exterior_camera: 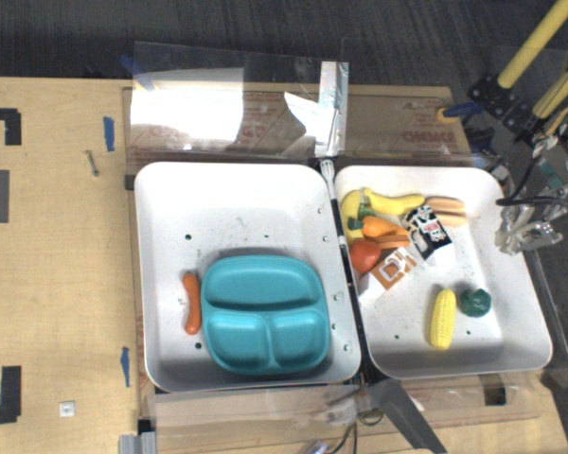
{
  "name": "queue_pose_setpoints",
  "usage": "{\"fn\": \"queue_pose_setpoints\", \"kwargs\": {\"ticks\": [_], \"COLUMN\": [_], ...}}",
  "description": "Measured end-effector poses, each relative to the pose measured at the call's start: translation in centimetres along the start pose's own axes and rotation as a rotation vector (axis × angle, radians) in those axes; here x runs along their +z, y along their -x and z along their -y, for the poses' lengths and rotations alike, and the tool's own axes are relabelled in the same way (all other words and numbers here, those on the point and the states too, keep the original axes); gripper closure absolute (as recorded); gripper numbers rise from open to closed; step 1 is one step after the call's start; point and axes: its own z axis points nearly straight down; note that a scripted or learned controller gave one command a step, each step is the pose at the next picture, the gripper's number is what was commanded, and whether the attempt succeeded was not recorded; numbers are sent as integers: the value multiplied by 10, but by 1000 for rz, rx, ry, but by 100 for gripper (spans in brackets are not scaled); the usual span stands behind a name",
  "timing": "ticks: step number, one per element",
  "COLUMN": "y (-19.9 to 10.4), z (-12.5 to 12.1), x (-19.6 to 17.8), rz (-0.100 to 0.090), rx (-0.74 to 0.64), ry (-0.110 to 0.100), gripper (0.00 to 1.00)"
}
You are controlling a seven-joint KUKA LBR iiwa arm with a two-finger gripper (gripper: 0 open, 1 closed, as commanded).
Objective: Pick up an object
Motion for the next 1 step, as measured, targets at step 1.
{"fn": "queue_pose_setpoints", "kwargs": {"ticks": [1], "y": [69], "z": [48], "x": [-14], "rz": [3], "rx": [-72], "ry": [0], "gripper": [100]}}
